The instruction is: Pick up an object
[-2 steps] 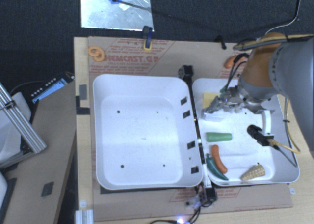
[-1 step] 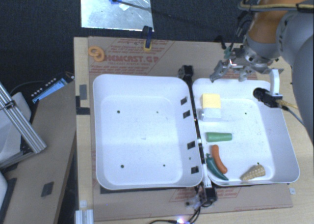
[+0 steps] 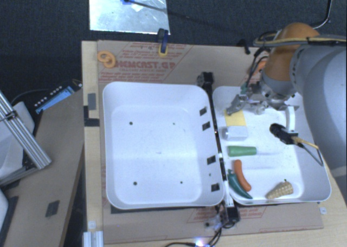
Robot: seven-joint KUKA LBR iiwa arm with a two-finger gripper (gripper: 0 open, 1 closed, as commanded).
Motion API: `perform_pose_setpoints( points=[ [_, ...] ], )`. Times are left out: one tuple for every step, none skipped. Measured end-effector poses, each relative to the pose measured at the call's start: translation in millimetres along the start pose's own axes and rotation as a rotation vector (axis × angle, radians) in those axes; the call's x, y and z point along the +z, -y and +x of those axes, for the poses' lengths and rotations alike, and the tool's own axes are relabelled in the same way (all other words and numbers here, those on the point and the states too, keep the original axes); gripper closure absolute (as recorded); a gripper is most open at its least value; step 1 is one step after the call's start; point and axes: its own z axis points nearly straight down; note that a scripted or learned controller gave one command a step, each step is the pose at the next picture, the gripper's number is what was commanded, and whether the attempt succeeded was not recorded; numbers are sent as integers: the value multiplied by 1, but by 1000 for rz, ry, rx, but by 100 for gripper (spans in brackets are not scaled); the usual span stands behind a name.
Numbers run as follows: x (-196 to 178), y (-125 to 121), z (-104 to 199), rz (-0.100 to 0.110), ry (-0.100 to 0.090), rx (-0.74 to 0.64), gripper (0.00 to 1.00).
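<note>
Objects in the right bin (image 3: pixel 314 186): green cylinder (image 3: pixel 242 151), ridged cone (image 3: pixel 280 189), flat yellow block (image 3: pixel 235 118); end effector (image 3: pixel 242 103) grip unclear.

Reaches in from the right edge of the view, upper half. Bulks large and grey at the right, blurred by nearness to the camera. Narrows toward the wrist, with an orange band (image 3: pixel 282 51) rounded above it and dark cables looped around that part. Points down and to the left, ending in the tool (image 3: pixel 240 105), metallic and pale. Hangs low, tips toward the left. Finger spacing too small and cluttered to read. Nothing visibly gripped between the tips.
</note>
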Motion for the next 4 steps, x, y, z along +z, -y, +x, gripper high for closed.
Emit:
perform_pose_setpoints(
  points=[
    [-93,29,-47,-12,4,3,0],
    [-152,51,-8,-10,-1,-7,0],
    [-221,72,24,-13,0,-7,0],
    [-190,70,-40,-5,2,3,0]
  ],
)
